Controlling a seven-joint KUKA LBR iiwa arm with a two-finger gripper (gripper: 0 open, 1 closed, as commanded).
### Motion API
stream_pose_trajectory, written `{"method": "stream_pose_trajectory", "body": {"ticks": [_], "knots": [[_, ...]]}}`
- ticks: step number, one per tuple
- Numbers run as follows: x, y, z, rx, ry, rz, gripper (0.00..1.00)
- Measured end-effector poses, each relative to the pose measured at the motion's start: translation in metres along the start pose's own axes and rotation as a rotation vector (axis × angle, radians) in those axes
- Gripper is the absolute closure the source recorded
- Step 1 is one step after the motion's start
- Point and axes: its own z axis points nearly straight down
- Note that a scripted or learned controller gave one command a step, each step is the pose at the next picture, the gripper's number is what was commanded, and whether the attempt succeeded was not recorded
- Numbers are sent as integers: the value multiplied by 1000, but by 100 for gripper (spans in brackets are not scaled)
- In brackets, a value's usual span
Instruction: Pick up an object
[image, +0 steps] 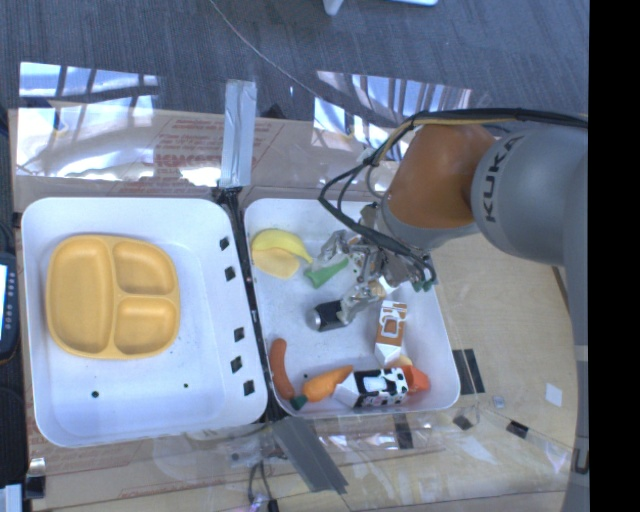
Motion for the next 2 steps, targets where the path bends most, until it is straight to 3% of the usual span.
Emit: {"method": "stream_pose_trajectory", "body": {"ticks": [1, 2], "knots": [[54, -19, 5, 5, -14, 11, 0], [-32, 11, 6, 7, -11, -119, 0]]}}
